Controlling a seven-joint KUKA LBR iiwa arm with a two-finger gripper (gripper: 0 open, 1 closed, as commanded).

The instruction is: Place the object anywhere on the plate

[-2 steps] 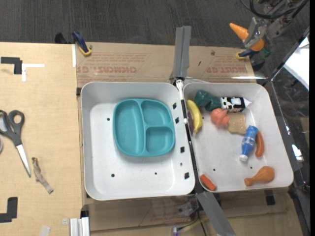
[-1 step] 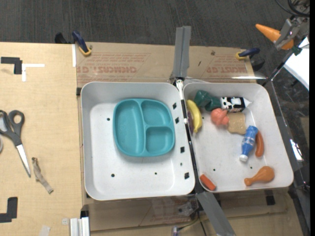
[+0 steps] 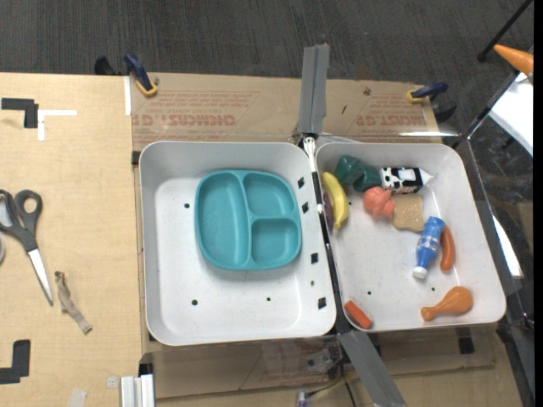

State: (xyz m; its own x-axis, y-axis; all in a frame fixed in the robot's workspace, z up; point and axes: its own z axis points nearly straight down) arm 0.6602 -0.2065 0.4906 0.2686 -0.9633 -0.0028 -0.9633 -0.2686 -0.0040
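End effector grip impossible to tell. At far left, scissors (image 3: 25, 227) flat on the wooden surface (image 3: 76, 142). Next, teal divided plate (image 3: 246, 219) lying bare in the left bin (image 3: 170, 312). Across the divider, toy foods scattered in the right bin (image 3: 382, 282): banana (image 3: 336, 202) against the left wall, green toy (image 3: 355, 174), black-and-white toy (image 3: 401, 178), tan bread slice (image 3: 409, 213), blue bottle (image 3: 428, 244) beside a red sausage (image 3: 447, 250), and a drumstick (image 3: 447, 303) near the front wall.

Scissors (image 3: 21, 227) cut by left edge
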